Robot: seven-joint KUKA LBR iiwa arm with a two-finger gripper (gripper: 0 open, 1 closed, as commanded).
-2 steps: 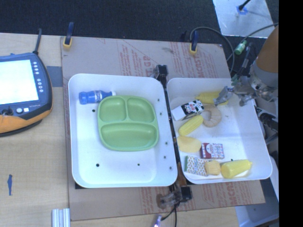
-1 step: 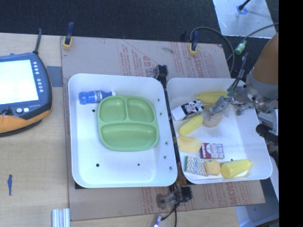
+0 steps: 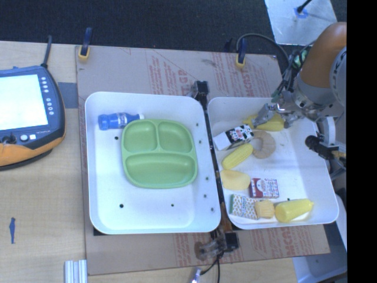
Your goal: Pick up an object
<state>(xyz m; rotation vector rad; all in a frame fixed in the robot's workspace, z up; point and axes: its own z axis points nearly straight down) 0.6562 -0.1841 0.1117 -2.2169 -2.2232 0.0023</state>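
Note:
My gripper (image 3: 279, 114) is low over the far end of the right bin (image 3: 321, 175), right at a yellow banana-like piece (image 3: 265, 124) lying by the bin's back wall. Its tip touches or overlaps that piece. Just in front lie a black-and-white carton (image 3: 235, 136), a corn cob (image 3: 237, 155) and a tan round piece (image 3: 264, 145). Nearer the front are a pale yellow lump (image 3: 235, 180), a small red-and-white carton (image 3: 263, 188), a patterned packet (image 3: 241, 206), a small yellow block (image 3: 264, 209) and a long yellow piece (image 3: 294, 210).
The left bin (image 3: 106, 199) holds a green divided plate (image 3: 159, 153) and a blue bottle (image 3: 116, 120) at its back left. A control tablet (image 3: 26, 114) sits on the bench at far left. Clamps (image 3: 201, 89) stand where the bins meet.

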